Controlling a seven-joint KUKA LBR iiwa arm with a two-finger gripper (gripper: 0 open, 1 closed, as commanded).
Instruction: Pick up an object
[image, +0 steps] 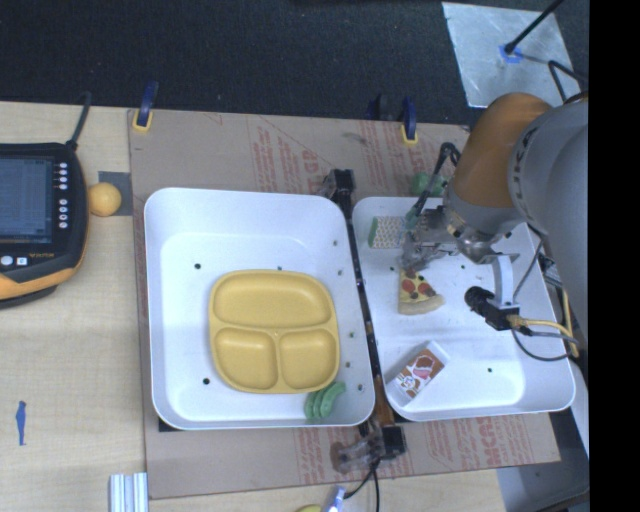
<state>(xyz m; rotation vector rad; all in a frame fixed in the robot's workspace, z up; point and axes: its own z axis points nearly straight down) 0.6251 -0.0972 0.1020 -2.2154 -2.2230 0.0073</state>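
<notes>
The pizza slice (417, 293) is lying flat in the right bin (500, 395), near its left wall and toward the far half. Its long axis is running roughly up and down the view with a slight lean: the narrow tip is pointing up toward the gripper (420, 250), and the broad crust end is facing the near side. The gripper is hanging just above the tip, the grey arm (530, 170) reaching in from the right; whether the claw is released or clenched cannot be told, and nothing is showing between its fingers.

Both white bins are sitting side by side on brown cardboard (250, 150) clamped onto a pale wooden bench (60, 400). Dark floor is lying beyond the far edge.

Around the slice, a green-edged sponge (383, 232) is resting near the right bin's far left corner, just beside the gripper. A small printed packet (418, 373) is lying tilted near the front left. In the left bin (170, 300), a yellow divided tray (272, 329) is taking up the middle, with a green toy (324, 402) at its near right corner. A teach pendant (35, 225) and a yellow ball (104, 198) are sitting on the bench at left.
</notes>
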